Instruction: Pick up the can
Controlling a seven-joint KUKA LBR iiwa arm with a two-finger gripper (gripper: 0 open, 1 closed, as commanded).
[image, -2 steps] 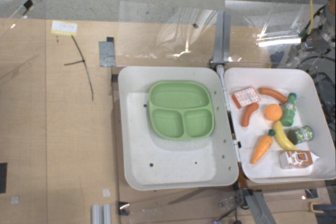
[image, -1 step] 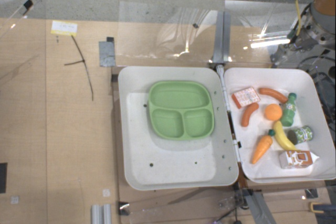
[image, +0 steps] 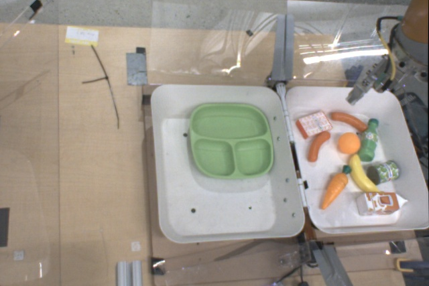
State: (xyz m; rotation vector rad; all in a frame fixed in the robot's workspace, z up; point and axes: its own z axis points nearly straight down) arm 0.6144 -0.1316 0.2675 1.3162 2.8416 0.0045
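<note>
Hovering at right bin's far edge, gripper (image: 367, 88) apparently open, unladen; can (image: 383, 171) well apart, nearer camera.

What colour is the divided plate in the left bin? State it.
Light green divided plastic plate, seen in the camera view.

Banana (image: 360, 173) and bottle (image: 369, 139) crowd the can (image: 383, 172); its right side seems free.

The gripper (image: 360, 92) hangs at the view's right (arm tilted inward).
</note>
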